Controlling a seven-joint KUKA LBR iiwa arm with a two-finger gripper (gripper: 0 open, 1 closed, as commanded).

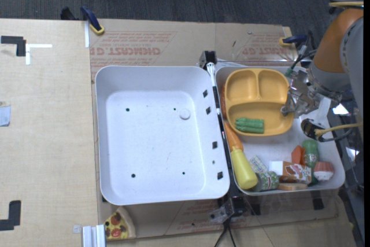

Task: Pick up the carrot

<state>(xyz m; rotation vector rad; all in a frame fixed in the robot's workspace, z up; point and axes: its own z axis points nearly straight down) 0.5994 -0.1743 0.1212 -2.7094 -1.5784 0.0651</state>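
The carrot [230, 135] lies wedged between yellow plate [243, 87] and mustard bottle [243, 168]; pincer [291, 106] state unclear.

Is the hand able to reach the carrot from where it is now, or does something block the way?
Probably yes, but it is tight. The carrot lies along the left wall of the right bin, pressed between that wall and the yellow plate, with the yellow bottle at its lower end. The hand is above the plate's right edge.

My band [341, 37] is orange; the bins [115, 142] white, plate [257, 89] yellow, carrot [232, 137] orange, bottle [244, 170] yellow.
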